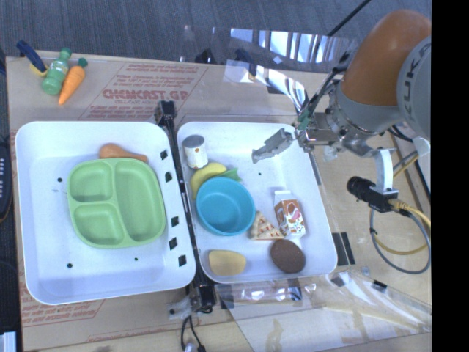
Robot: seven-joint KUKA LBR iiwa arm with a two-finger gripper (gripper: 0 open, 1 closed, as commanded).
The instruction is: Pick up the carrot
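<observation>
- Two white bins are sitting side by side on the bench; the gripper is hovering over the upper part of the right bin, reaching in from the arm on the right.
- Finger state: cannot tell from this angle.
- Nearest to the gripper, to its left: a small silver can is standing upright by the bin's left wall.
- Just below the can, lower left of the gripper: a yellow banana-like piece is lying against the rim of a blue bowl.
- Below the gripper: a small carton and a waffle-patterned wedge are lying beside the bowl.
- Farther below: a brown round item and a yellow potato-like item are resting near the bin's lower wall.
- Left bin, well left of the gripper: a green divided plate is occupying the middle, with an orange-brown item touching its upper edge.
- Farthest, upper left, outside both bins: the carrot is lying on the cardboard, tilted, just beside a green bottle-shaped toy, well apart from the gripper.
</observation>
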